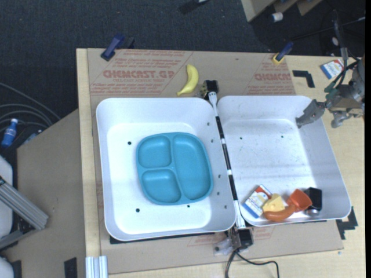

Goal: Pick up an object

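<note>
One hand (324,112) hangs at the right bin's (264,149) far right rim, its fingers spread apart with nothing between them. Near that bin's front edge, well apart from the hand, sit a small carton (257,200), a yellow piece (276,203), an orange object (288,208) and a black item (314,197), clustered together. The left bin (116,172) carries a blue divided plate (174,167). Behind the bins, a banana (189,80) lies on the bench (145,71).

A blue sectioned plate (174,168) lies in a white bin (116,120); a banana (189,80) is yellow.
</note>
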{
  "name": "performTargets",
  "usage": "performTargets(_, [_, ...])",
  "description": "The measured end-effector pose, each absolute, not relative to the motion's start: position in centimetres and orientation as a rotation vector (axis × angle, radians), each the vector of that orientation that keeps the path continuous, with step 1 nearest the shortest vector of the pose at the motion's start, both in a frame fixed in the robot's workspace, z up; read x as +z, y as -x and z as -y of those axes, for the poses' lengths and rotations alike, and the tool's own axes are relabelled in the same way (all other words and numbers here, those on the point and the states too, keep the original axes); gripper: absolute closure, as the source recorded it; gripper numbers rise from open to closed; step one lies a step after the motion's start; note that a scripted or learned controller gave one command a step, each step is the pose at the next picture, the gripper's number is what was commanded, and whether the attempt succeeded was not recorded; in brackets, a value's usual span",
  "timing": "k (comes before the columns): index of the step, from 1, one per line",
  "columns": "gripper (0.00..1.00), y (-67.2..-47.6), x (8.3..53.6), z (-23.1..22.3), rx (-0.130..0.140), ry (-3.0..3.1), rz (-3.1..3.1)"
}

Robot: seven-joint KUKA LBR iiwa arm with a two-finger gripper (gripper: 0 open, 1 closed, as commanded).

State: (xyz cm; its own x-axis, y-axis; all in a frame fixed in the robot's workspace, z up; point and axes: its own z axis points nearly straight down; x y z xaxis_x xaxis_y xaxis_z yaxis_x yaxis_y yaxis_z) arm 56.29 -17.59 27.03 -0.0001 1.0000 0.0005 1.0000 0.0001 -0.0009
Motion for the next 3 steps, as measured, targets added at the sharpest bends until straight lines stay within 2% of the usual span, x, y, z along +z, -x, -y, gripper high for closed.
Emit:
performTargets(1, [0.0,-53.6,8.4,17.2,0.0,2.221,2.221])
performTargets(2, [1.0,-53.6,9.5,17.2,-0.001,2.224,2.22])
performTargets(3, [1.0,-54.9,18.5,8.2,-0.003,2.219,2.224])
